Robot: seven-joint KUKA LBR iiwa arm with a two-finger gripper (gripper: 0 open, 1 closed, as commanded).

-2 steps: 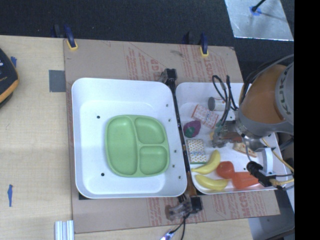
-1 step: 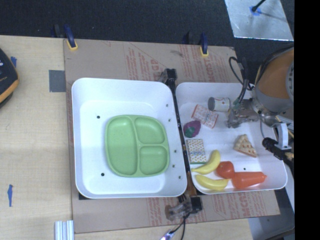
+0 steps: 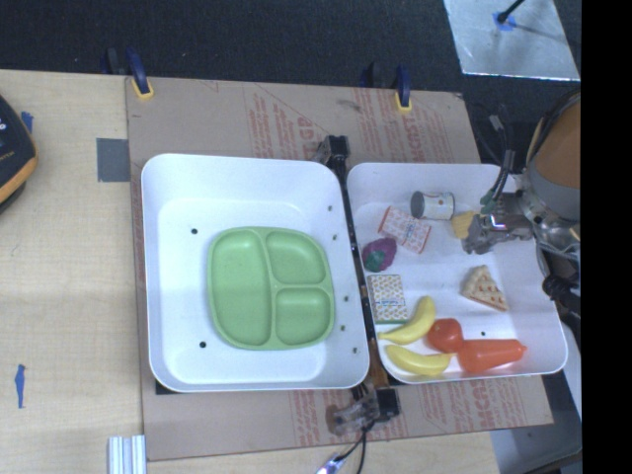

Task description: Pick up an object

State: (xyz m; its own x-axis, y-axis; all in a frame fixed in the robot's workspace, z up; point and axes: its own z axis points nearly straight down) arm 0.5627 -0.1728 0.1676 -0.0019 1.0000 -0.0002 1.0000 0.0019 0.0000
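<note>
The right bin (image 3: pixel 395 181) holds several toy foods: a grey can (image 3: pixel 433 204) lying on its side, a patterned cracker packet (image 3: pixel 405 229), a purple plum-like piece (image 3: pixel 379 255), a second square packet (image 3: pixel 386 297), two yellow bananas (image 3: pixel 415 322) (image 3: pixel 417 361), a red tomato (image 3: pixel 443 334), an orange carrot (image 3: pixel 489 355), a pizza slice (image 3: pixel 484 289) and a small yellow piece (image 3: pixel 461 225). My gripper (image 3: pixel 481 237) hangs low over the bin's right part, just right of the yellow piece and above the pizza slice. Nothing shows between its fingers.
The left bin (image 3: pixel 163 265) holds a green divided plate (image 3: pixel 269 286). Both bins rest on brown cardboard (image 3: pixel 247 117) clamped to the bench. A dark and orange device (image 3: pixel 12 151) lies at the far left edge.
</note>
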